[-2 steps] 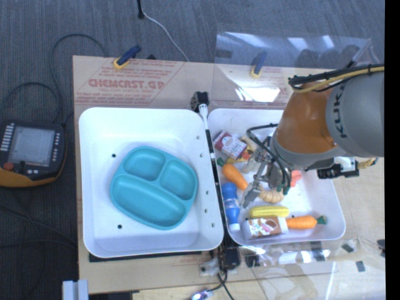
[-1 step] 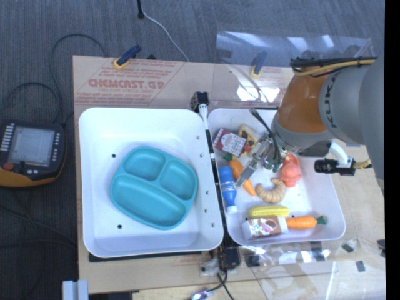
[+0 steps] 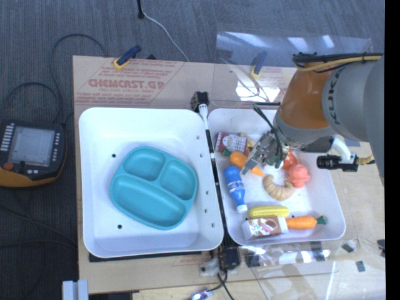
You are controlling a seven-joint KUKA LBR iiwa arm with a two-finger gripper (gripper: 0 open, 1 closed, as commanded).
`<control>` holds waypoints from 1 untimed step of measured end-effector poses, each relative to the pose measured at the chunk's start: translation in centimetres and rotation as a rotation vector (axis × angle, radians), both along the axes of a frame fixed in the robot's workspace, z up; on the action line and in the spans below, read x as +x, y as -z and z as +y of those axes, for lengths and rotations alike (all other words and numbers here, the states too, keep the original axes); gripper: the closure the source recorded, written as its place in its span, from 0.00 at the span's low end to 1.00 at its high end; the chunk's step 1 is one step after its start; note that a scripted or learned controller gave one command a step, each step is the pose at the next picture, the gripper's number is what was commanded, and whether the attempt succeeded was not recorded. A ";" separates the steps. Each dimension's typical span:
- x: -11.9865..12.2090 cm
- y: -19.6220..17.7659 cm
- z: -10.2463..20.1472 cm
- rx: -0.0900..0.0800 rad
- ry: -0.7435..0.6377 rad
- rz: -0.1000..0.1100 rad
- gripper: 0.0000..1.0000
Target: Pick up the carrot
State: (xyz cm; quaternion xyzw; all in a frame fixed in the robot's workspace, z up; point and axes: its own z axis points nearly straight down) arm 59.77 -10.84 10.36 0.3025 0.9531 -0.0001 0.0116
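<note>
1. Reaching in from the right, the grey arm [image 3: 337, 102] hangs over the right bin [image 3: 334, 195], with its gripper [image 3: 265, 155] low among the toys near the bin's middle.
2. Whether the jaws are parted or clenched, I cannot tell.
3. The carrot [image 3: 302, 222] lies flat near the bin's front edge, well apart from the gripper, touching a small box [image 3: 265, 227].
4. A croissant [image 3: 279, 188], a blue bottle [image 3: 235, 189] and a pink toy [image 3: 299, 175] crowd around the gripper.
5. A teal divided plate [image 3: 154, 186] sits in the left bin [image 3: 100, 130].

Orange carrot [image 3: 302, 222] flat, bin's near edge
</note>
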 end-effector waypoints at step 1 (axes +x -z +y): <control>1.6 -8.3 6.4 0.009 0.169 0.013 1.00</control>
